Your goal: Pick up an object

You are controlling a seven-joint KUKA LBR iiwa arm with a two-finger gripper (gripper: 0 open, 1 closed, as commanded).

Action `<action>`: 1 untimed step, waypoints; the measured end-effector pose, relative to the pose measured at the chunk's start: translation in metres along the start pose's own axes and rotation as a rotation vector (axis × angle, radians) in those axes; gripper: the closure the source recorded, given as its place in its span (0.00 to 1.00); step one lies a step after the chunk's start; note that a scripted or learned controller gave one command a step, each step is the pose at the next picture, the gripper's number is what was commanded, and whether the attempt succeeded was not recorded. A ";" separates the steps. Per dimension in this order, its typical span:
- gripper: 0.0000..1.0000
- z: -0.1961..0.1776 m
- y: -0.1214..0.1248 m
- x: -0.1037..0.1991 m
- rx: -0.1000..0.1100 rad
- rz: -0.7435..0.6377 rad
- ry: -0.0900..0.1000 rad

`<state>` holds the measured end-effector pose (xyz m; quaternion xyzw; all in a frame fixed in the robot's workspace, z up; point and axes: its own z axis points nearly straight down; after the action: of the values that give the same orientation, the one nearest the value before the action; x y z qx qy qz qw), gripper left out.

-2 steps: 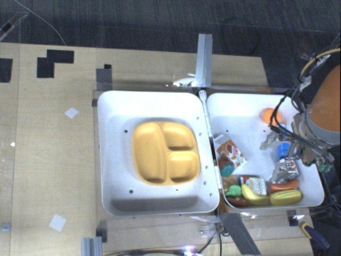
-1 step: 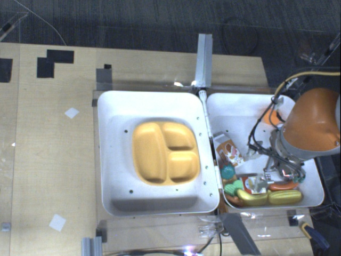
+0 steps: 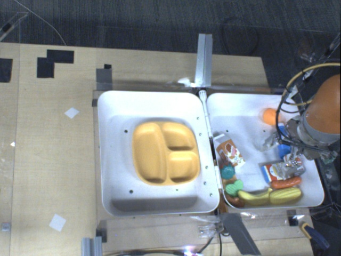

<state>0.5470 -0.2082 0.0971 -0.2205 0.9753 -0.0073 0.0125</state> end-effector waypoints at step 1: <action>0.00 -0.037 -0.031 -0.102 -0.010 0.338 0.009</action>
<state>0.6512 -0.1920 0.1371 -0.0534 0.9985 -0.0011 0.0079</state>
